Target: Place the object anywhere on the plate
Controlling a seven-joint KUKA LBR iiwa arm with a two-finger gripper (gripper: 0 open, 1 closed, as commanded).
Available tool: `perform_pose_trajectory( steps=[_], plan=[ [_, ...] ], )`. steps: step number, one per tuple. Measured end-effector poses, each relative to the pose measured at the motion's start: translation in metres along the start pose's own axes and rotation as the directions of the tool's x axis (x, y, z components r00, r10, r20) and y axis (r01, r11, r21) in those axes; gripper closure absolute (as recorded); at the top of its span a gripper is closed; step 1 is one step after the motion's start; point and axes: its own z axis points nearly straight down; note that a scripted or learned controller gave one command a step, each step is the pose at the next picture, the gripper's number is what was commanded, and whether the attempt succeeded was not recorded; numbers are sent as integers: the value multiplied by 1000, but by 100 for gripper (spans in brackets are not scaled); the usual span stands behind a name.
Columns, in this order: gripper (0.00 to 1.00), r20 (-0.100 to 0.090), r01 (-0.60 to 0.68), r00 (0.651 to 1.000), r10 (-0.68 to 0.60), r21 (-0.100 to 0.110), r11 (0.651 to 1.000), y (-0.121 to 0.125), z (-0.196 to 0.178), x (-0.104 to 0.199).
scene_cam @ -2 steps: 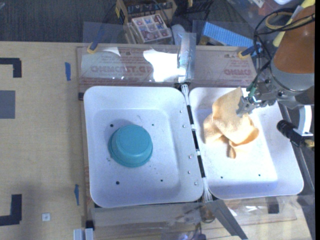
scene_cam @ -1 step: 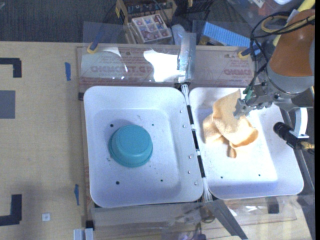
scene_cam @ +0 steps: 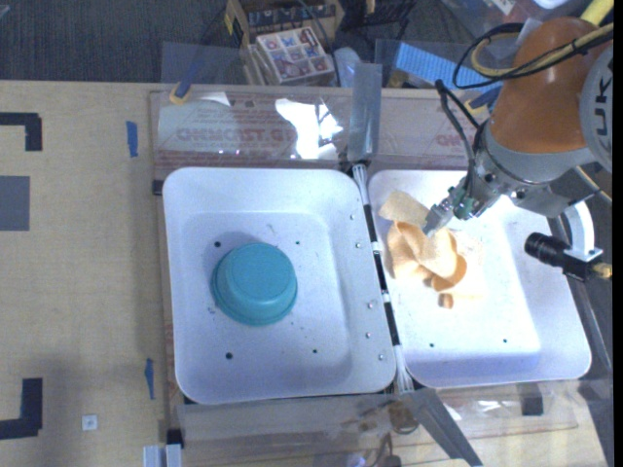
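Note:
A round teal plate [scene_cam: 255,282], lying upside down like a dome, sits in the middle of the left bin [scene_cam: 195,202]. Several pale orange, chip-like pieces [scene_cam: 425,254] lie in a loose pile at the left side of the right bin [scene_cam: 526,348]. My gripper [scene_cam: 434,222] comes down from the upper right, and its tip is at the top edge of the pile, touching or just above a pale piece. The fingers look close together, and nothing is seen lifted between them.
A metal divider [scene_cam: 375,261] runs between the two bins. A black cylindrical part [scene_cam: 550,250] of the arm sticks out over the right bin's right side. Boxes and clutter stand on the floor behind the bench.

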Motion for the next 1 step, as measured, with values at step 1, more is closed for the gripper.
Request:
perform_pose_trajectory(
  steps=[1],
  plan=[
    [100,0,388,922,-388,-1,922,17,8,41]
  ],
)
